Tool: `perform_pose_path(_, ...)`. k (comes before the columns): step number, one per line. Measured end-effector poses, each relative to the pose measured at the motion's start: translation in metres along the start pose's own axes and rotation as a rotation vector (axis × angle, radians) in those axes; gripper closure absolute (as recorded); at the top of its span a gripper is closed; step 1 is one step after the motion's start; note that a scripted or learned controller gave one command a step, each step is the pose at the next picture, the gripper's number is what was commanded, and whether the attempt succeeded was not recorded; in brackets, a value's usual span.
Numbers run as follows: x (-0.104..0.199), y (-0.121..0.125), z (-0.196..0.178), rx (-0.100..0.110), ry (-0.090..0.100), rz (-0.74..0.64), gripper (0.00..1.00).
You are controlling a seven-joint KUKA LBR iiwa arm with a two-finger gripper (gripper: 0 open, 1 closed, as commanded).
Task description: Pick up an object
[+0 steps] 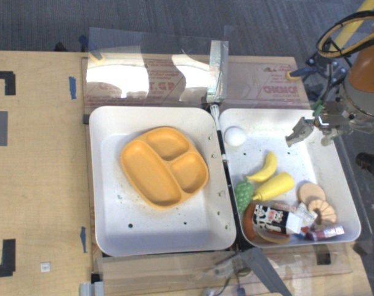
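My gripper [312, 135] hangs over the back right part of the right bin [304, 152], its two fingers spread apart and open with nothing between them. In that bin lie a white ball [235, 135] at the back left, a yellow banana [265, 167] in the middle, and a toy corn cob [272, 187] with a green husk just in front of it. The banana is to the left of and in front of the gripper, apart from it.
The right bin's front holds tan round discs [312, 193], a brown bowl [256, 226] with a black-and-white packet [272, 217], and a purple marker [327, 232]. An orange divided plate [165, 165] fills the middle of the left bin [106, 196]. A clear wall [150, 73] stands behind the bins.
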State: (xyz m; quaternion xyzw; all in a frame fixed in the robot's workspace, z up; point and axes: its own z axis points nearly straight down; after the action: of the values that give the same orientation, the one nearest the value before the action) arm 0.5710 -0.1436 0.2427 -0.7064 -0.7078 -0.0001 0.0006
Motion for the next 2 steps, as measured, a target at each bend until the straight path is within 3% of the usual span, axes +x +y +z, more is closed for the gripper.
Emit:
perform_pose_path(1, 0.019, 0.018, 0.154, -0.007, -0.001, 0.291, 0.00)
perform_pose_path(2, 0.019, 0.019, 0.143, -0.011, 0.001, 0.292, 1.00)
